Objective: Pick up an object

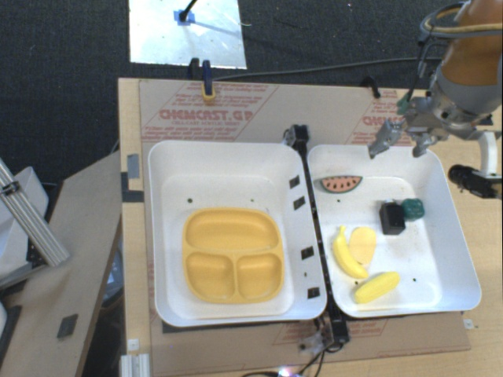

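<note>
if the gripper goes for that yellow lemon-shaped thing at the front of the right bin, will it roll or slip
Probably. The lemon-shaped piece looks rounded and smooth, so it may roll when nudged and squirt from a pinch. It looks like a stiff, light toy.

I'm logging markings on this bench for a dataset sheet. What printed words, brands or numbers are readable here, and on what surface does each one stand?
"CHEMCAST GP": red print on the protective sheet under the bins, left of the clamp area.
Same red logo, partly visible at the sheet's right end near the gripper: cut off and blurred.
Smaller red line beneath the logo: too small to read.
</note>
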Available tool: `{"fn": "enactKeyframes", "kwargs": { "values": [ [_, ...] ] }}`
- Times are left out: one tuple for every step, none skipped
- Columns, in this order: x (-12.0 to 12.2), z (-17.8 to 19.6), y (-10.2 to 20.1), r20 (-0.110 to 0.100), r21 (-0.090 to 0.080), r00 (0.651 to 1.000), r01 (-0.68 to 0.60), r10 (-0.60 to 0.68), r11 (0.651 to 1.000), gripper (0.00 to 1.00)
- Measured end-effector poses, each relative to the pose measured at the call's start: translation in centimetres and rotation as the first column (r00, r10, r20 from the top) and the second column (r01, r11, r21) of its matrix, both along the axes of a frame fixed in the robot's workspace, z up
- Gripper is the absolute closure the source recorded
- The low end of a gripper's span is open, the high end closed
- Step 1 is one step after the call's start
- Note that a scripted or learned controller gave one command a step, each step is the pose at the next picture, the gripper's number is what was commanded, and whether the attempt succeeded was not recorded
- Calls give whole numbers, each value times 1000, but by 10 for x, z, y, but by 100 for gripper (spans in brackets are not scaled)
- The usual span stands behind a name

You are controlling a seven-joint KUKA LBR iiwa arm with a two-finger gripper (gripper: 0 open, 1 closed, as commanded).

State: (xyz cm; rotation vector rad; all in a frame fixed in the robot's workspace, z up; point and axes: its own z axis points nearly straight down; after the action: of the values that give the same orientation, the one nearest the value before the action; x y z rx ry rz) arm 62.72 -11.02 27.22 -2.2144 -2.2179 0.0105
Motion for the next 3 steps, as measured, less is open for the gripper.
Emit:
{"fn": "enactKeyframes", "kwargs": {
  "values": [
    [1,8,0,12,-1,1000,-2,2,1000,0],
    [8,-48,7,11,-1,1000,-4,4,1000,0],
    [1,-93,11,11,-1,1000,0,0,1000,0]
  ]
}}
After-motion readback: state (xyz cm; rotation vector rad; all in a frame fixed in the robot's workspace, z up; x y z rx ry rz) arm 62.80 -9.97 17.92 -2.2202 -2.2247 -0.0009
